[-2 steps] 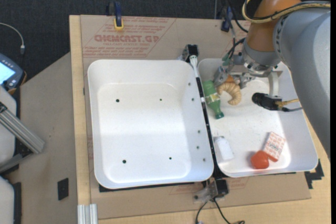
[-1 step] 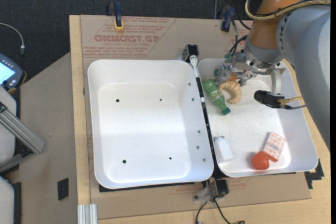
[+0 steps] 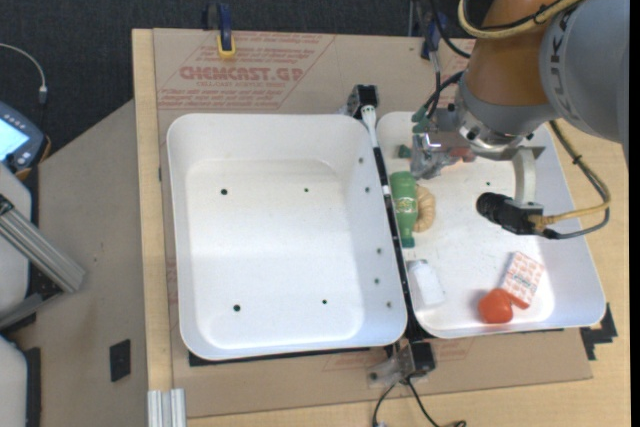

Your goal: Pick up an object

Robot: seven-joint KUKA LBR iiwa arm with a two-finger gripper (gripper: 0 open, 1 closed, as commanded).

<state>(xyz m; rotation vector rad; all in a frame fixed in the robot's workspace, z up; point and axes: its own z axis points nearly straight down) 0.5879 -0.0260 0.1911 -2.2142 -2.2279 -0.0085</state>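
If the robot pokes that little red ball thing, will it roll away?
Probably. The red ball looks round and smooth, so a nudge would likely set it rolling. It sits near the right bin's rim, which should stop it. Its rounded shape may also slip from a pinch.

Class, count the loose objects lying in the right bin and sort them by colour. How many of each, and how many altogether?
Green: 1, the bottle
Tan: 1, the piece beside it
White: 1, the small block
Red: 1, the ball
Red-and-white: 1, the packet
Total: 5
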